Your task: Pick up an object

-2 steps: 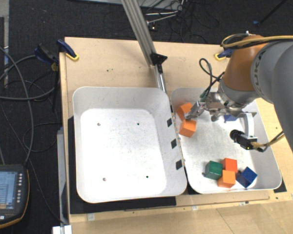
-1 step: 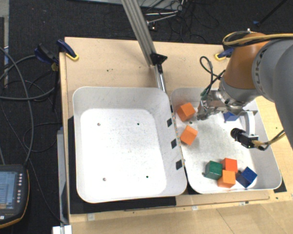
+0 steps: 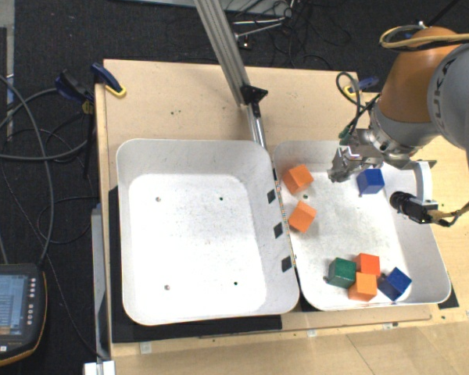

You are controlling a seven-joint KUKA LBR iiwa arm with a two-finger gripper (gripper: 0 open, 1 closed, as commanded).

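1. Clearly hanging over the upper part of the right bin (image 3: 422,244), the claw (image 3: 342,170) — just left of a blue cube (image 3: 370,181), with nothing seen between its tips.
2. Cannot tell whether those tips are spread or pressed together; too small and dark against the wrist to read, so best treated as unknown.
3. Nearest candidate by my judgement: that blue cube, lying beside the claw near the bin's back wall, apart from the other blocks.
4. To do it well: centre over the cube first, straddle it with a face on each side, then go straight down — avoid clipping a corner and skidding it toward the wall.
5. Worth squaring the tips to the cube's flat sides; looks slightly turned, though hard to be sure from above.
6. Other options: an orange block (image 3: 298,178) to the claw's left, and a second orange block (image 3: 302,217) below it, close to the divider between the bins.
7. Harder pickings at the near edge — a green cube (image 3: 343,273), two orange pieces (image 3: 366,276) and another blue block (image 3: 395,283) bunched together, touching or nearly so; little room for tips there.
8. In the way: a black fitting (image 3: 410,204) on the arm's cable close by the cube, and the back wall limiting approach.
9. Left bin (image 3: 133,233) holds no blocks.
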